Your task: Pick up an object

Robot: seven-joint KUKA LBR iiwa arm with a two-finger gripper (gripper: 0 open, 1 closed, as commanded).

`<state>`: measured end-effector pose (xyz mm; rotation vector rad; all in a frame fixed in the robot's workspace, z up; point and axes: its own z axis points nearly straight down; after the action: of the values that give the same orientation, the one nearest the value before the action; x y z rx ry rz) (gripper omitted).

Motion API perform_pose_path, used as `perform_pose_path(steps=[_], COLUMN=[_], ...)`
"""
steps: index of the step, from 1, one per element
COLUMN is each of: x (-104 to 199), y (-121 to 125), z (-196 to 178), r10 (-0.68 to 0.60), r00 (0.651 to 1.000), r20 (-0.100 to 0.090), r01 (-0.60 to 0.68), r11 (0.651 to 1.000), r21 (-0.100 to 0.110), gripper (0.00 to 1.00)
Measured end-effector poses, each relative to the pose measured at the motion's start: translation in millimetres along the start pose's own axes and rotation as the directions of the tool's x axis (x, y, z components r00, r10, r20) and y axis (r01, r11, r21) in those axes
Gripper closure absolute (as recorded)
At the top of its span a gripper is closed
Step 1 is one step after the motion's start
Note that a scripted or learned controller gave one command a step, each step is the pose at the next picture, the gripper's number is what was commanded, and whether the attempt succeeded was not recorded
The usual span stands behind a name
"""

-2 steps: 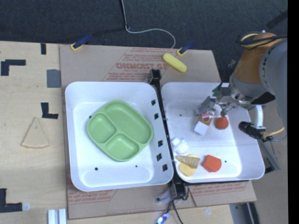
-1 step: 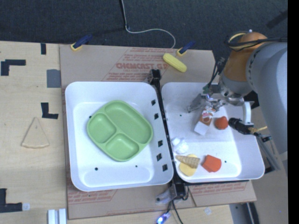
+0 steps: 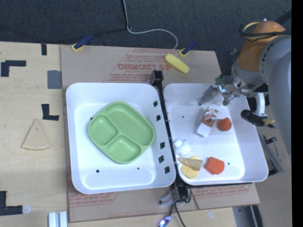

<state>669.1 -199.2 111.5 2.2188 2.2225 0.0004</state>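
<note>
Camera view shows the grey arm (image 3: 277,56) reaching in from the right, its orange band high above the right bin (image 3: 248,171). That bin holds every loose candidate; the left bin (image 3: 80,174) carries a green divided plate (image 3: 121,132), which is too broad to be a sensible pick.

The gripper (image 3: 218,95) hangs over the upper part of the right bin with its two fingers spread apart and nothing between them. Just below it lies a small carton (image 3: 207,120), white at one end and printed orange-brown at the other, tilted on the bin floor. A red-orange ball (image 3: 224,124) sits right beside the carton, close to touching. Near the bin's front edge lie a red block (image 3: 215,165), a yellow wedge (image 3: 190,166) and a small white lump (image 3: 182,148), all well apart from the gripper.

The carton looks like the nearest target. To do this well, the fingers should come down astride its narrow width, turned to match its tilt, so one finger does not land on the ball and nudge both away. Closing should wait until the fingers are low beside the carton, as a high pinch would likely slip off its top.
</note>
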Motion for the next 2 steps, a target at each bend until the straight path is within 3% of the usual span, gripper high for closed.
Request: perform_pose_path(steps=[1,2], x=[39,-23], y=[-4,-45], z=[-1,20], r10=[0.0,0.0], r00=[1.0,1.0], r20=[0.0,0.0], r01=[0.0,0.0], r11=[1.0,1.0], r21=[0.002,0.001], gripper=[0.0,0.0])
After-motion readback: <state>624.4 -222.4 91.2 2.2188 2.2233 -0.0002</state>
